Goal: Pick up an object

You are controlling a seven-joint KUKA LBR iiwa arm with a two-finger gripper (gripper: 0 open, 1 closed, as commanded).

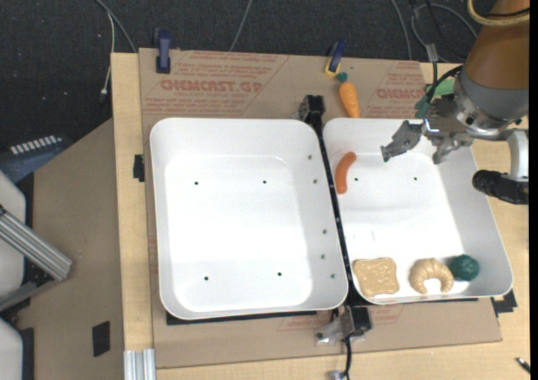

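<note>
Jaws were seen spread wide, nothing held, gripper [418,140] over right bin [483,227] far edge | sausage [345,171] lay by left wall | judged light, smooth, slippery; mid-length grasp advised.

red print on the cardboard [252,80] under the bins reads roughly "chemcast gp", left of and beyond the gripper [418,145]; a second red print nearer it is too blurred.

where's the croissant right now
The croissant lies in the right-hand bin, along its near edge, between the slice of toast on its left and a dark green ball-like item on its right.
</note>
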